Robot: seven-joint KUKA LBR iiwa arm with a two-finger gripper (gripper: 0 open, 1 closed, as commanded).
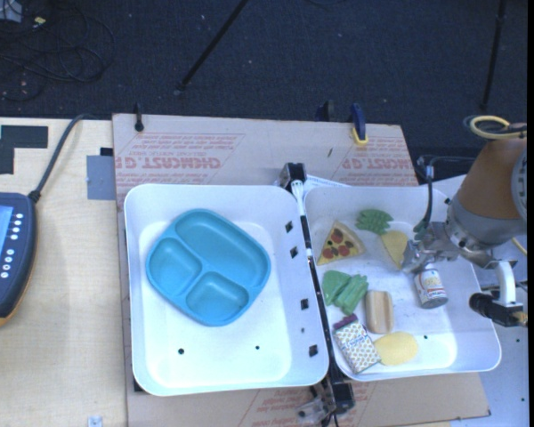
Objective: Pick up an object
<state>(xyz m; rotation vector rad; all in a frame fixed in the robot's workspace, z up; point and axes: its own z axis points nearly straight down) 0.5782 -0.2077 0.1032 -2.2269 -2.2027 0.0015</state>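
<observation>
My gripper hangs low over the right part of the right bin, with the grey arm and its orange band behind it. A small can with a red and white label lies just below and to the right of the gripper, apart from it. A pale yellow piece lies right beside the gripper on its left. Further left are a pizza slice and a green leafy piece.
In the right bin also lie a green toy, a hot dog bun, a checkered packet and a yellow lemon. The left bin holds a blue divided plate. A tablet sits at the far left.
</observation>
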